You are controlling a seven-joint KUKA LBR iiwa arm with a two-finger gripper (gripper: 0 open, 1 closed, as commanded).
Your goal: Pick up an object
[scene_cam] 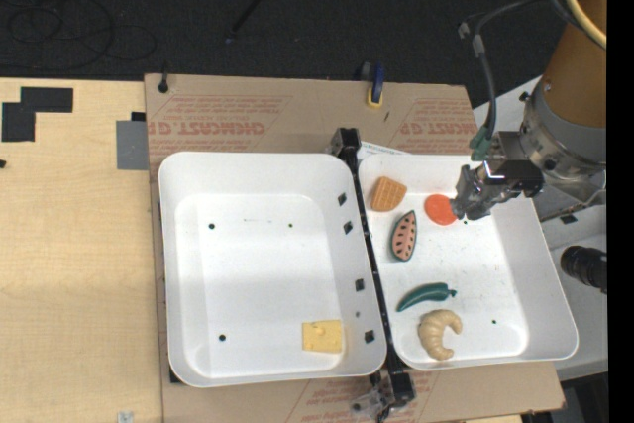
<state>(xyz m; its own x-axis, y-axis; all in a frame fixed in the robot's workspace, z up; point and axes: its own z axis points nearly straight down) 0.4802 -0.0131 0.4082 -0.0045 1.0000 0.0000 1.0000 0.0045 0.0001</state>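
My gripper [467, 205] hangs over the back of the right bin [525, 263], just right of a small red-orange round piece [440, 210], which lies beside its fingertips rather than between them. In the same bin lie an orange waffle-like piece [387, 194], a watermelon slice [403, 236], a dark green pepper [426, 295] and a tan croissant [440, 332]. A yellow cheese block [323, 337] rests near the front right corner of the left bin [198, 272].
The two bins meet at a black clamped divider [360, 243]. The arm's grey body and orange band [584, 64] fill the upper right. A cardboard sheet [258, 114] lies beneath the bins, with a blue clamp [374, 84] at its back edge.
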